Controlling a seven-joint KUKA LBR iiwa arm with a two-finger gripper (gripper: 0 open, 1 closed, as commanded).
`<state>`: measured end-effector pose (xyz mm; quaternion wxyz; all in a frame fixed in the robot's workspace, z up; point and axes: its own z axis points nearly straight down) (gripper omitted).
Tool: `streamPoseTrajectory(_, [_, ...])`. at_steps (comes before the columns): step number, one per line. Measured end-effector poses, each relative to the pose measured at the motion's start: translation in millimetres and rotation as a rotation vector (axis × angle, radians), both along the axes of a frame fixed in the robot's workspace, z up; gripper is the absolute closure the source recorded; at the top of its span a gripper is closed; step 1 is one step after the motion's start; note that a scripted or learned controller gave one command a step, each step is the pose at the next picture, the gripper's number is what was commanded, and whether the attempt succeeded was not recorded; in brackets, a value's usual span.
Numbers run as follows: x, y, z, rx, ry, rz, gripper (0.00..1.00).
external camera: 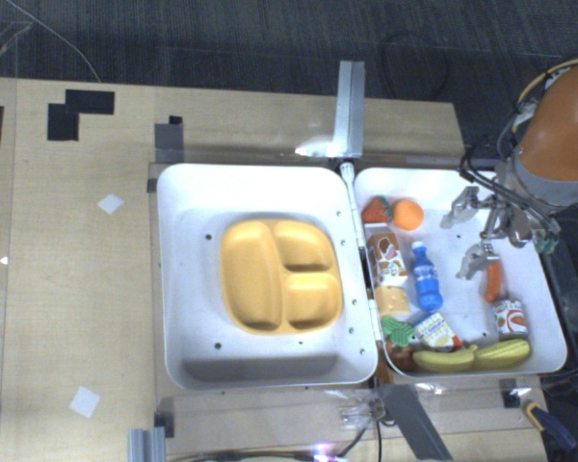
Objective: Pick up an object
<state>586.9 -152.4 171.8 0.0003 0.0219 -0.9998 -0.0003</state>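
Gripper [474, 231] over right bin [549, 327], fingers spread, grasping nothing. Just beside it, orange carrot-like piece [492, 281]; blue bottle [425, 276] and bananas [472, 356] farther. Nothing lifted yet; whole pick apparently left.

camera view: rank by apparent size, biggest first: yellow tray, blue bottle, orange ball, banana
1. yellow tray, by far the largest, in the left bin.
2. banana, along the right bin's near edge.
3. blue bottle.
4. orange ball.
Bottle and ball look close in area; the bottle is longer, so that order is unsure.
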Motion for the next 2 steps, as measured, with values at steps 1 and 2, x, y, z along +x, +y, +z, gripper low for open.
streamPoseTrajectory(1, [-41.5, -51.6, -81.9, -0.006, -0.015, 0.388, 0.00])
streamPoseTrajectory(2, [-83.2, -53.8, -28.1, -0.006, -0.010, 0.699, 0.00])
